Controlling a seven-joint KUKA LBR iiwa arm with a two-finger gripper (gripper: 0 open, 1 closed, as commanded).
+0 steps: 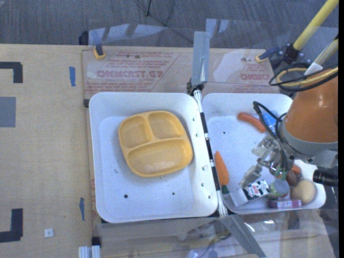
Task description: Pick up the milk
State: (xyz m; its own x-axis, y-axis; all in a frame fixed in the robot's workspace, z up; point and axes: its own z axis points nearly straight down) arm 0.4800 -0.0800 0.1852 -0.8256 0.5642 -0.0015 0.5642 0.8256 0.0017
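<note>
I hang my pincer (262, 168) just above the milk (256, 188), though I cannot tell how it is set.

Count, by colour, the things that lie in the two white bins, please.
Yellow: 1, the divided plastic plate in the left bin
Orange: 2, the carrot and the sausage-shaped piece, right bin
Black and white: 1, the milk carton
Tan: 1, the round potato-like piece
Purple: 1, the small bar
Total: 6
</note>
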